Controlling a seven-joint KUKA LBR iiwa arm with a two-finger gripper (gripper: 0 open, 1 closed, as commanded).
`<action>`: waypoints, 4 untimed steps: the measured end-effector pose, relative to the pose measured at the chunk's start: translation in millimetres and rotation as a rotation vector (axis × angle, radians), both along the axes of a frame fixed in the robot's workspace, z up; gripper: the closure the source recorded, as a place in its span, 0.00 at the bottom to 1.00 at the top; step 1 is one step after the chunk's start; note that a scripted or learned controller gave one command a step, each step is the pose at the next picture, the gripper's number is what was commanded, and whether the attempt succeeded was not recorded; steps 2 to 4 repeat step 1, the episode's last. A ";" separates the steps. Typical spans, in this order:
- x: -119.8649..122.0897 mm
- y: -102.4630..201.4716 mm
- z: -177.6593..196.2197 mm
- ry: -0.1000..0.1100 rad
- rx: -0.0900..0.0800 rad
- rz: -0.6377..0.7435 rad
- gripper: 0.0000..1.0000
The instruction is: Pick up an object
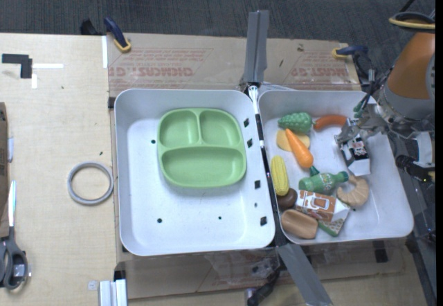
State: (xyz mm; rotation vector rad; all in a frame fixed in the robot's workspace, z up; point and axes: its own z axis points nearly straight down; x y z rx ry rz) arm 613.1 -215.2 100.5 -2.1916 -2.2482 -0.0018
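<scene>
Gripper [351, 140] low over right bin [387, 228], near its right wall, above small white-and-black item [359, 152]; open or closed, holding anything or not: cannot tell. Toy food piled in that bin: carrot [300, 149] and green bottle [327, 180] mid-bin, corn cob [279, 175] along left wall, bread roll [299, 223] at front-left corner, croissant [355, 191] near front right. Green divided plate [202, 147] toward back of left bin [138, 228]. Tape ring [91, 182] on bench, beside left bin's left wall.

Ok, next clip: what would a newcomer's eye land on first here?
The green divided plate, alone in the left bin. Then the heap of toy food in the right bin: a carrot, a corn cob, a green bottle. The gripper hangs over that bin's right side.
</scene>
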 end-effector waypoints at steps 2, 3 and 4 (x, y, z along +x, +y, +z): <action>21.3 54.8 120.2 0.000 -0.003 0.011 1.00; 21.3 54.8 120.2 0.000 -0.003 0.011 1.00; 21.3 54.8 120.2 0.000 -0.003 0.011 1.00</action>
